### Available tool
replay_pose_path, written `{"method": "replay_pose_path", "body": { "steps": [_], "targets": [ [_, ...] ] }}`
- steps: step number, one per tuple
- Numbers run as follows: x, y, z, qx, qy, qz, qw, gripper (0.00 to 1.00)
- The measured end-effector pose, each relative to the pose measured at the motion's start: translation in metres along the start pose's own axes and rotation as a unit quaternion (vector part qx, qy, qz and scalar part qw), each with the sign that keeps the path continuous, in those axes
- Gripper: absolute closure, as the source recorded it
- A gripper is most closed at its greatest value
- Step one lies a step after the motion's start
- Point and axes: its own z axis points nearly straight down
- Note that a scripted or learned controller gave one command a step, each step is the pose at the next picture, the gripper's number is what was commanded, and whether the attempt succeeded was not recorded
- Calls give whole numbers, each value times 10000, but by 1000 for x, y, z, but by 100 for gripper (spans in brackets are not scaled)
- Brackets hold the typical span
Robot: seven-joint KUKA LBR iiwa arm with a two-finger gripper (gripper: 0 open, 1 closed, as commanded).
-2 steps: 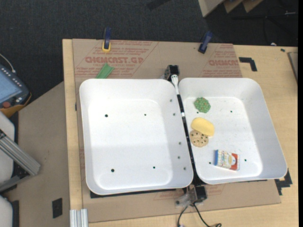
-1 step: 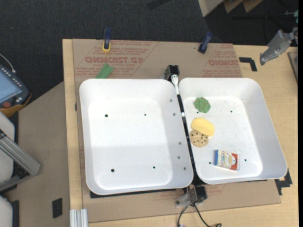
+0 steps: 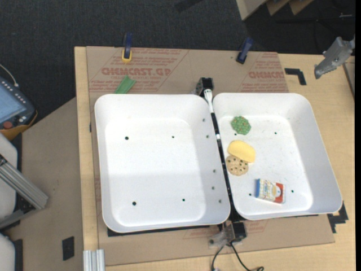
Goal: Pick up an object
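Two white bins hold four items, all right: broccoli, lemon, cookie, carton.

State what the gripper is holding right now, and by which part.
Nothing is held. The grey gripper sits at the upper right, away from the right white bin, with nothing between its fingers.

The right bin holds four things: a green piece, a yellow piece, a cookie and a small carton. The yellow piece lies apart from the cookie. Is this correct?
Not quite. In the camera view the yellow piece touches the cookie, overlapping its top edge. The rest is correct: the right bin also holds the green piece and small carton.
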Motion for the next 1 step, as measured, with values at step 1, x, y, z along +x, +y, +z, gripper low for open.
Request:
{"method": "replay_pose_path", "body": {
  "steps": [1],
  "targets": [
    [0,0,0,0,0,1,10000,0]
  ]
}}
